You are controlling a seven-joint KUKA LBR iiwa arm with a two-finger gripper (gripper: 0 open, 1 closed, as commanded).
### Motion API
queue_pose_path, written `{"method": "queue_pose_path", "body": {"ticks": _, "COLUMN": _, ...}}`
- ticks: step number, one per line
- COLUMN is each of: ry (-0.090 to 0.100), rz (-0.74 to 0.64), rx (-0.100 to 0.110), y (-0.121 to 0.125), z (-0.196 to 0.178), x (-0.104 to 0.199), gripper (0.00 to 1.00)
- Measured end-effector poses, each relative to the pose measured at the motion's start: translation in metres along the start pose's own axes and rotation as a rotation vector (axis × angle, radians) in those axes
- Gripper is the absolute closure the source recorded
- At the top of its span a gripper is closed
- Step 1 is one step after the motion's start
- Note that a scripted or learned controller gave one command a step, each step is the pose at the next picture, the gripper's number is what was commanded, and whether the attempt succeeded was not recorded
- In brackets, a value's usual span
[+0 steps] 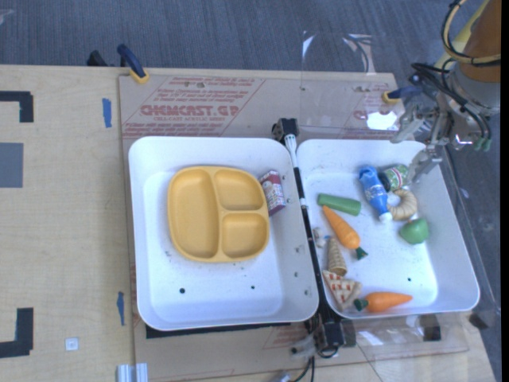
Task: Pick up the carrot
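Claw [423, 153] at upper right of frame, over the back edge of the right bin [457, 249], hung from a grey wrist wrapped in cables with an orange band [482, 34] above. 2 thin fingers angled down and left, spread apart, nothing between them. Lower fingertip just above and right of a green-labelled can [395, 177].

Just left of that can, a blue bottle [374, 191] lying on its side, white cap toward lower right. Below the can, touching the bottle's cap end, a tan croissant [406, 205]. Below that, a green lime [414, 231], near the bin's right wall.

Further left, a green pepper [339, 204] lying across the bin. Directly under it, a carrot [343, 229], orange, slanting from upper left to lower right, dark green stub at its lower end. Well apart from the claw. A 2nd carrot [386, 300] near the bin's front edge, lying nearly level, green stub at its left.

Left of that 2nd carrot, a pizza slice [342, 290], touching or nearly touching it (hard to tell which). Above the slice, a waffle cone [335, 255] standing along the bin's left wall.

Left bin [151, 293] at centre of frame, bearing a yellow tray [216, 212] with 3 compartments. A small dark-red can [273, 192] just beside the tray's upper right corner, tilted.

Both bins on a cardboard sheet [199, 102] with red print, blue clamp [132, 60] at its upper left corner.
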State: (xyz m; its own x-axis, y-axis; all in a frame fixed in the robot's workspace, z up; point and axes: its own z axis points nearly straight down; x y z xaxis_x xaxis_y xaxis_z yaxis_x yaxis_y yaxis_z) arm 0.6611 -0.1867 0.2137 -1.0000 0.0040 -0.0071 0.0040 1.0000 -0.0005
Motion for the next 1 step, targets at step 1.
{"method": "queue_pose_path", "body": {"ticks": 1, "ry": -0.01, "rz": -0.026, "rx": 0.003, "y": 0.0437, "z": 0.1137, "x": 0.0358, "gripper": 0.0}}
